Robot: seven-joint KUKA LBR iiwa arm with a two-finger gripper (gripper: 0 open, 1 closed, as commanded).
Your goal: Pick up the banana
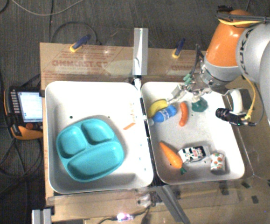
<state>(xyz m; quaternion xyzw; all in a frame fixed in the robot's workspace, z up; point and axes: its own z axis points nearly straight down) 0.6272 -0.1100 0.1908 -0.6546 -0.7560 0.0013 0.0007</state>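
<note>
Right bin (237,171), upper left corner: short curved yellow plastic banana (156,107) touching blue bottle-shaped toy (165,115). Two-finger metal gripper (187,88) hovers nearby; grip state unclear. Likely light, stiff, slippery; pinch across the middle.

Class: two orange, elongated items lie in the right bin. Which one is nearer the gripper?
The small chili-like one, just below the gripper beside the blue bottle; the carrot lies lower.

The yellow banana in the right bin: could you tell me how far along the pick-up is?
Done: the arm's two-finger gripper has reached over the right white bin. In hand: nothing visibly. Left: the yellow banana lies by the bin's left wall against a blue bottle, to be grasped and lifted.
</note>
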